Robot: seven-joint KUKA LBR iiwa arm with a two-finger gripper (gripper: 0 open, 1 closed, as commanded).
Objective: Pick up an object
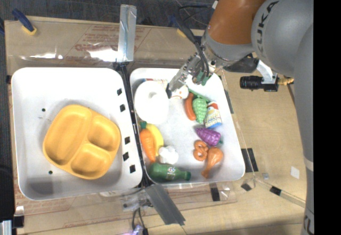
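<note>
Hovering over the right bin [234,167], gripper [178,83] with fingers spread, gripping nothing.

Reaching in from the right, angling down-left; nearest, a white cup [151,102] lying beside the bin's left wall, long axis undeterminable.

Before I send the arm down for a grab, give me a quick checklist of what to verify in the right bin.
1. Gripper over the right white bin, near its top edge: ok.
2. Nothing between the fingers yet: ok.
3. Nearest target, the round white plastic cup, sits just below-left of the gripper: ok.
4. Target stands apart from neighbours: not ok; the orange toy carrot and yellow banana crowd its lower side.
5. Finger opening wide enough for the cup: cannot tell.
6. Yellow divided plate in the left bin is out of the path: ok.
</note>
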